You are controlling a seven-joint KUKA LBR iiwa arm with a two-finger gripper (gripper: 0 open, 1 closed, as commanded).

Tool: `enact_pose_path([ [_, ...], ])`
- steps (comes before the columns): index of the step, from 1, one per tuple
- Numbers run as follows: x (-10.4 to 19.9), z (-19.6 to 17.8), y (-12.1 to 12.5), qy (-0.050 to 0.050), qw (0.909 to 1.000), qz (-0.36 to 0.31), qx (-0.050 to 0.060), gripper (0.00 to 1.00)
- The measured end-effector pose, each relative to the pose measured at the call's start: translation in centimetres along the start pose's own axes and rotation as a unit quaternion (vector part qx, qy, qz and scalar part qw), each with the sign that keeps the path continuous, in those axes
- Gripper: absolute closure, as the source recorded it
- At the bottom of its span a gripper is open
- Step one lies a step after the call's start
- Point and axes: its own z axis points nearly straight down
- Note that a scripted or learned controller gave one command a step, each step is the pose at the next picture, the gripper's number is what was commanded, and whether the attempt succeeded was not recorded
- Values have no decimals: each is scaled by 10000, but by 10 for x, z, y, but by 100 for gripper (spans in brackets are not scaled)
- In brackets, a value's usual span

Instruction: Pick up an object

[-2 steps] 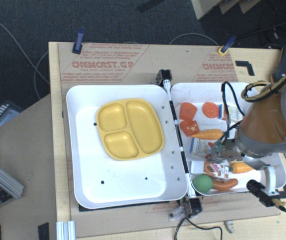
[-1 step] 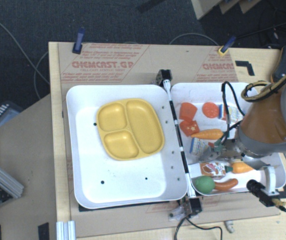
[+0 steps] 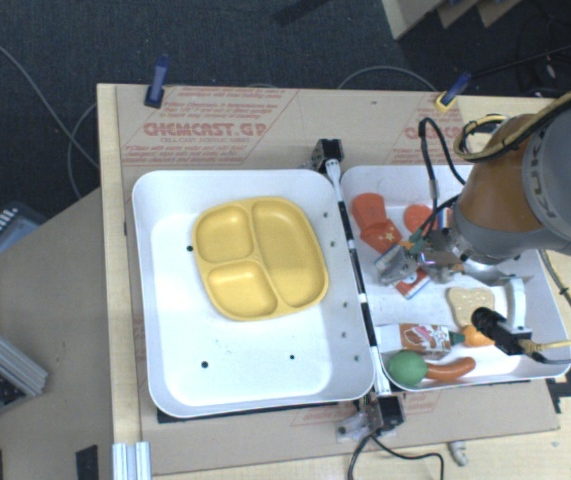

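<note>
Yellow divided plate [image 3: 261, 257] sat alone in the left bin [image 3: 165, 298], well apart from the action, so no risk there. Right bin [image 3: 555, 298] was crowded: orange cup [image 3: 370, 218] near its left wall, a small orange piece [image 3: 417, 216] beside it, a red-and-white packet [image 3: 412, 285] just under the gripper [image 3: 405, 261], a toast slice [image 3: 468, 301] to its right, then a ketchup-style sachet [image 3: 425, 338], green ball [image 3: 406, 368] and sausage [image 3: 449, 370] along the near edge. Gripper was low among the cup and packet; couldn't tell how far the jaws were apart or whether anything sat between them. My read on risks: items packed tight, so fingers could land on two things or shove the cup into the divider wall; a flat packet could slip out of a pinch; cables trailing off the wrist might snag on lift.
</note>
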Motion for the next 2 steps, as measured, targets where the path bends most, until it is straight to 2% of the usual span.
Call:
enact_pose_path([
  [1,0,-9,0,-4,10000,4,-2,100],
  [2,58,-100,25,2,10000,-1,-6,100],
])
